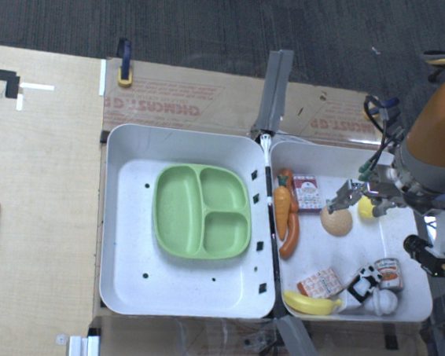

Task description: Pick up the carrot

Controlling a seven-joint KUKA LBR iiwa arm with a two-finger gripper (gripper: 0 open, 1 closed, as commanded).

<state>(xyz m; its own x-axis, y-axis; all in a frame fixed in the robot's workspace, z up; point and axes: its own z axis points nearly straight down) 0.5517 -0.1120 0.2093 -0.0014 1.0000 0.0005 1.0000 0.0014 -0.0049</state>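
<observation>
Two shallow white plastic bins are seen side by side on the bench. In the left bin (122, 226) a light green three-compartment plate (202, 211) is laid near the middle. In the right bin (419, 304) several items are found. The orange tapered carrot (282, 206) is lying against the bin's left wall, its length running along the divider; a red-orange sausage-shaped item (288, 234) is placed touching it on the right and extends further toward the near edge. A small red and white carton (306, 193) is set just beside the carrot's upper part. A tan egg-shaped object (336, 221) is located near the bin's centre, and a small yellow round object (368, 207) lies just to its right. Along the near edge a yellow banana (312, 304), a red and white packet (320, 283), a black and white item (363, 284), a white ball (384, 303) and a small red-labelled can (387, 271) are grouped.

The two-finger gripper (347, 196) is positioned above the tan egg-shaped object, well apart from the carrot. Whether it is spread or pressed together cannot be told. Nothing is seen held by it.
</observation>
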